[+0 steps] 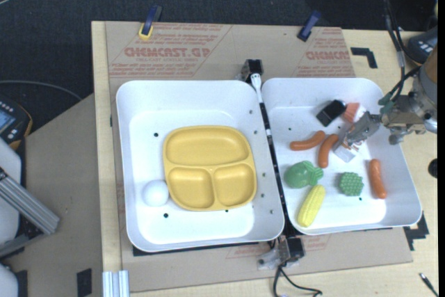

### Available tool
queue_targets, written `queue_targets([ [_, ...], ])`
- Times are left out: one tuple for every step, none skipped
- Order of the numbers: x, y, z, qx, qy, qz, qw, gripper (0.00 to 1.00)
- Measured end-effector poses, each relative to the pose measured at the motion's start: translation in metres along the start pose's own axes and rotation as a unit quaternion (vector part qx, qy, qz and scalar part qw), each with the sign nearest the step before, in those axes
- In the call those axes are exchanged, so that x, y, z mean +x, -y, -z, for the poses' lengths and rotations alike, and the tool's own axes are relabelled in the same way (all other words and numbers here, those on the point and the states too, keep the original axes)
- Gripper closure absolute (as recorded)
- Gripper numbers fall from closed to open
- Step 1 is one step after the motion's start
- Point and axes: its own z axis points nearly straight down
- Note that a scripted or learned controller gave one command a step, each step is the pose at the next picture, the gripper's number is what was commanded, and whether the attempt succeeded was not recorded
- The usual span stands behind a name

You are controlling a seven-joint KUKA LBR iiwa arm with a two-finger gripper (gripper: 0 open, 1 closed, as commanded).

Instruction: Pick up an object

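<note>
The right bin (398, 218) holds several toy foods. A black block (331, 112) and a small orange-red piece (352, 110) lie at the back. Two orange sausages (306, 143) (325, 150) meet near the middle. In front of them are a green pepper (301, 174), a yellow corn cob (311, 204), a green broccoli (351, 183) and a third sausage (377, 178). My gripper (353, 138) reaches in from the right and hangs low over the bin, just right of the upright sausage and below the orange-red piece. I see nothing held in it.
The left bin (135, 142) carries a yellow divided plate (208, 167) and a white ball (155, 193) at its front left. A black divider strip (264, 129) runs between the bins. Clamps sit on the board's far edge.
</note>
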Motion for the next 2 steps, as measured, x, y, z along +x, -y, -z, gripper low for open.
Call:
queue_targets([
  [0.0, -0.002, 0.006, -0.006, 0.001, 0.001, 1.0, 0.0],
  [0.003, -0.005, -0.037, -0.003, 0.0, 0.001, 1.0, 0.0],
])
